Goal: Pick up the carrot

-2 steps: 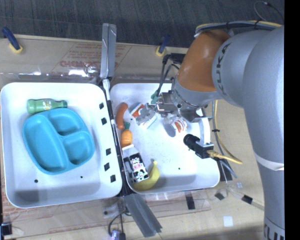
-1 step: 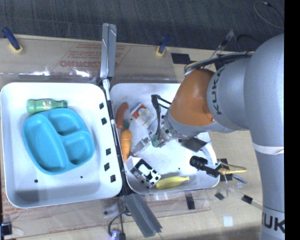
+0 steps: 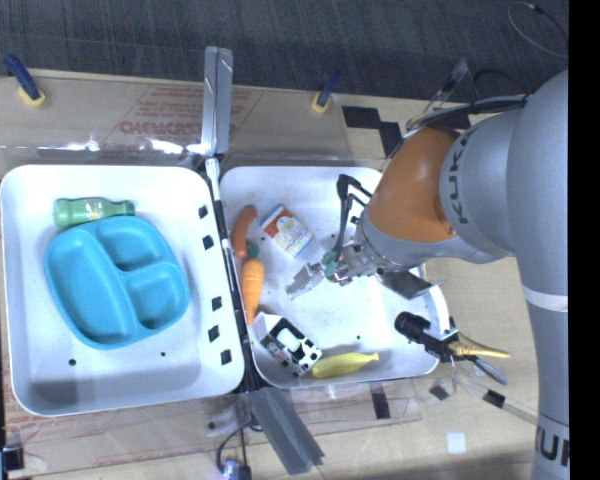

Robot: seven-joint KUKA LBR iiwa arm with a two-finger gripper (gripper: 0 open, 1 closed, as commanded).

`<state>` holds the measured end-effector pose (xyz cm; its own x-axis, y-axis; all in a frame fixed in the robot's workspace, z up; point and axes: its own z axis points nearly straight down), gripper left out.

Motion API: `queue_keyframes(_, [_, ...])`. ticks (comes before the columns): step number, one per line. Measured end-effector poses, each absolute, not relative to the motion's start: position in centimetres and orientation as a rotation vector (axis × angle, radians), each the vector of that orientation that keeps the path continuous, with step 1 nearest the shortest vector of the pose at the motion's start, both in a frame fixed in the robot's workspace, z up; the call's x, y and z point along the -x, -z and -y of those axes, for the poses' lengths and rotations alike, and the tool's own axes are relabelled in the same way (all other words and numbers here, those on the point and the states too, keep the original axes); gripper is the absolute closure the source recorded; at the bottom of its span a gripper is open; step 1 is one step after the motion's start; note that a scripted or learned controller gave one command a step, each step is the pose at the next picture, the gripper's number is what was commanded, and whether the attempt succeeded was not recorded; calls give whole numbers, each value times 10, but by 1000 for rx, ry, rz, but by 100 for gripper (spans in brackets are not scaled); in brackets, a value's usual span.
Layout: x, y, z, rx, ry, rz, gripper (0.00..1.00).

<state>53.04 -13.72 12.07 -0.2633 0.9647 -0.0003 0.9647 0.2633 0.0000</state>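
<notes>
Orange and stiff, the carrot point(image 3: 252, 286) by the right bin's point(image 3: 420, 360) left wall looks light, best pinched mid-length; the gripper point(image 3: 310, 276) hangs nearby, whether wide or narrow I cannot tell.

Two bins sit side by side. In the left bin point(image 3: 20, 368), a tray point(image 3: 115, 278) with a bottle point(image 3: 92, 209) just beyond it. In the right bin point(image 3: 280, 183), the carrot point(image 3: 251, 286) lies along the left wall, a sausage point(image 3: 242, 230) just beyond it, a carton point(image 3: 286, 232) to their right, a banana point(image 3: 344, 364) at the near edge, the gripper point(image 3: 315, 273) over the middle
</notes>
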Motion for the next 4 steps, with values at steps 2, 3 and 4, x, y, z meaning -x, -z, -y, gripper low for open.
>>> queue_keyframes(2, [-528,-102,99,-1829,5,-2552,100])
queue_keyframes(3, [-530,-192,23,-2273,1,-2172,100])
queue_keyframes(4, [-485,-156,106,-2084,3,-2355,100])
